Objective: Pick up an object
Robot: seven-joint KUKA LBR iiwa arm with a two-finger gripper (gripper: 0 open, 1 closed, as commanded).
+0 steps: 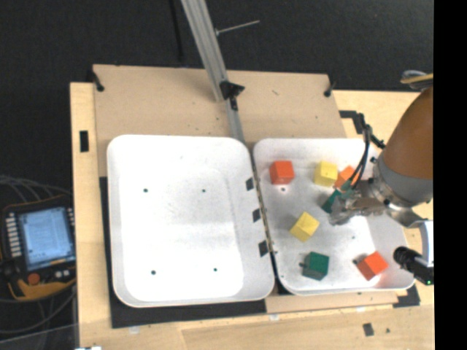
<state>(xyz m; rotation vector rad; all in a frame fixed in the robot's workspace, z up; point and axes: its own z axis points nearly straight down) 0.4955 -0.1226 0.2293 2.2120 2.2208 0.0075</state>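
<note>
The arm (408, 148) (grey, orange-banded) hides its tool (341, 204) — grip state unclear — over the right bin (292, 279).

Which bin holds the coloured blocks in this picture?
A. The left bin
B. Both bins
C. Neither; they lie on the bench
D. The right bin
D. The orange block, the yellow block and the green block all lie inside the right bin, where the gripper is too.

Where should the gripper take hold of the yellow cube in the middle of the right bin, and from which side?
Probably from straight above, closing on two opposite flat side faces of the yellow cube. It lies turned at an angle to the right bin, so the gripper should rotate to match. Bare floor surrounds it, leaving finger room.
</note>
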